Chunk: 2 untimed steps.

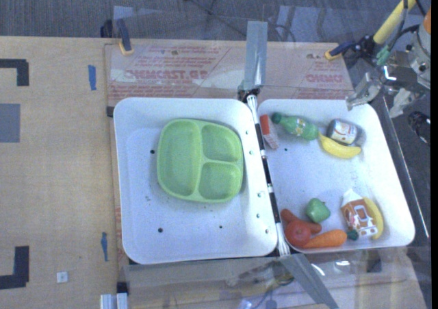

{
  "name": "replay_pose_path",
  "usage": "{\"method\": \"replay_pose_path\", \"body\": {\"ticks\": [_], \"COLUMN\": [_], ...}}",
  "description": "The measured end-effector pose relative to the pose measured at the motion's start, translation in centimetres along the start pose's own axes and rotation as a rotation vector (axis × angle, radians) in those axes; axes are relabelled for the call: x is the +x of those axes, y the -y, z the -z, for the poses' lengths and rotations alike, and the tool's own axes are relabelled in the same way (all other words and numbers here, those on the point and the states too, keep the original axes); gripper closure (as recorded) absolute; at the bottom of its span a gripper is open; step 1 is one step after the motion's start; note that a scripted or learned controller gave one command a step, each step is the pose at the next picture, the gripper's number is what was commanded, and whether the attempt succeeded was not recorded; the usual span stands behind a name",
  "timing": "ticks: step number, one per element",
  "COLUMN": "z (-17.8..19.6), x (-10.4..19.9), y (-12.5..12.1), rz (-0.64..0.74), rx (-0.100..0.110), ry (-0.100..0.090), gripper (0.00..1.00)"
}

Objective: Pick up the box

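- gripper (361, 92) is hanging at the top right corner of the right bin (383, 184), just over the rim. fingers are too blurry to read, so can't tell open or shut, and nothing's visibly in them
- box (360, 217) = small orange/white carton, sitting near the bin's bottom right corner, roughly 6 o'clock from the gripper and well apart from it
- its long axis is running approx 12-to-6, tilted a bit, as far as I can tell
- tight spot imo: yellow banana (376, 213) is touching its 3 o'clock side, carrot (327, 238) is lying at its 7 o'clock, green pepper (317, 210) at 9
- so the arm's looking at a long trip down that right wall before any grab, w/ fingers prob closing across the short side
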<state>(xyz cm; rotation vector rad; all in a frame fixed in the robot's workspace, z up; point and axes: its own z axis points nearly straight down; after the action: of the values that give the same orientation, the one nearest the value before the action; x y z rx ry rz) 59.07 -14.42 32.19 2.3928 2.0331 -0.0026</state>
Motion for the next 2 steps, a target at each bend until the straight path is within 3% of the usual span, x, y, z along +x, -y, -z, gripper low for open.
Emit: {"method": "replay_pose_path", "body": {"ticks": [1,2], "z": [0.9,10.8], "x": [0.2,-1.3], "y": [-0.1,-8.0], "rz": [0.005,-0.082], "rx": [-0.002,-0.001], "ry": [0.003,0.000], "gripper": [1.00,1.00]}}
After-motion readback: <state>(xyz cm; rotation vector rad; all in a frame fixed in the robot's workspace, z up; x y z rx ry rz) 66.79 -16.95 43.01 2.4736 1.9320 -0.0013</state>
